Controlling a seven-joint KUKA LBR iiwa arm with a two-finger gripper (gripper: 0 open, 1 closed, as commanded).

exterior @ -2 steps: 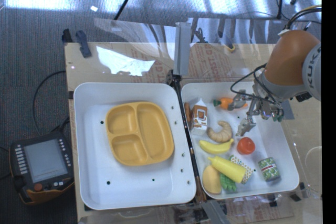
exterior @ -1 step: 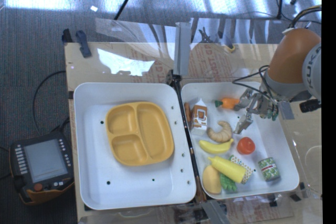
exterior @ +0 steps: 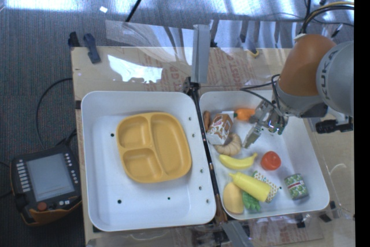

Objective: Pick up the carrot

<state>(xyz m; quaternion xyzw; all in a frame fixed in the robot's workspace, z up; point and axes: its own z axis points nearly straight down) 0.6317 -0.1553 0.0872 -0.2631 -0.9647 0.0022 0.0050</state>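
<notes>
While over right bin, claw [exterior: 256,133] slightly open, holding nothing.

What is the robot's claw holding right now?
Nothing. The two-finger gripper hangs over the right white bin, and no object sits between its fingers. The small orange carrot lies in the bin just beside it, not yet grasped.

The arm [exterior: 338,75] seems to bear "KUKA" lettering.

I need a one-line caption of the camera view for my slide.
KUKA arm's gripper hovering in the right bin near the carrot, among toy foods; yellow divided plate in the left bin.
</notes>
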